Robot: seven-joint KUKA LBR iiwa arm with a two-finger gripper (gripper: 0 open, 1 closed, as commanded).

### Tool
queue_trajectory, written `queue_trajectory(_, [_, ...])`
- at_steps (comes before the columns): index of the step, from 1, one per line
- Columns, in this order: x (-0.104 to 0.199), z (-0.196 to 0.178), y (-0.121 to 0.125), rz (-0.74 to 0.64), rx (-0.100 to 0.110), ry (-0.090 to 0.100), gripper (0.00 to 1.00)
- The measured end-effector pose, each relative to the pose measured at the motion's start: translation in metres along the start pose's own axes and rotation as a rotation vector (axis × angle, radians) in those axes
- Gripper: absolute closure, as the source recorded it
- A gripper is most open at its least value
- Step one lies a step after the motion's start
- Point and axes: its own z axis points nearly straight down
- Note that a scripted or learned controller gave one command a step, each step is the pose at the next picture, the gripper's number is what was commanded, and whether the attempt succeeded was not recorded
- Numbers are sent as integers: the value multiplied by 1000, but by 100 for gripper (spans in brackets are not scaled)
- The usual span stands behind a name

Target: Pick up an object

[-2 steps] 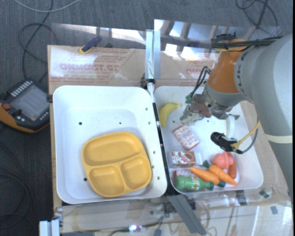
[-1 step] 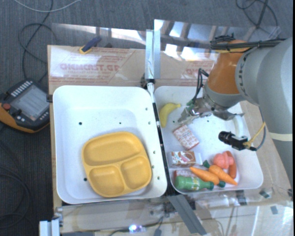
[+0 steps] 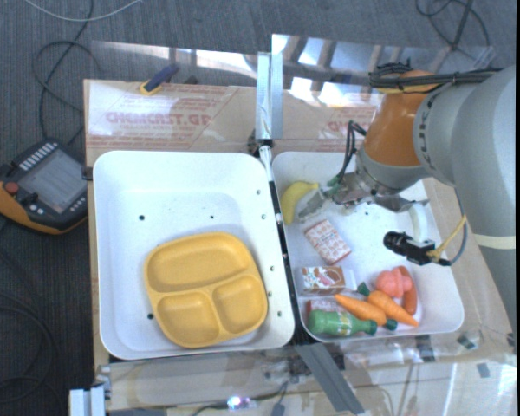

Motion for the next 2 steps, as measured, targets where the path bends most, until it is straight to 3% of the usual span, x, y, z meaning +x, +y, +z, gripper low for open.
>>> queue_trajectory(1, [10, -1, -45, -32, -3, -4, 0])
queue_trajectory(2, [9, -10, -44, -31, -6, -6, 100])
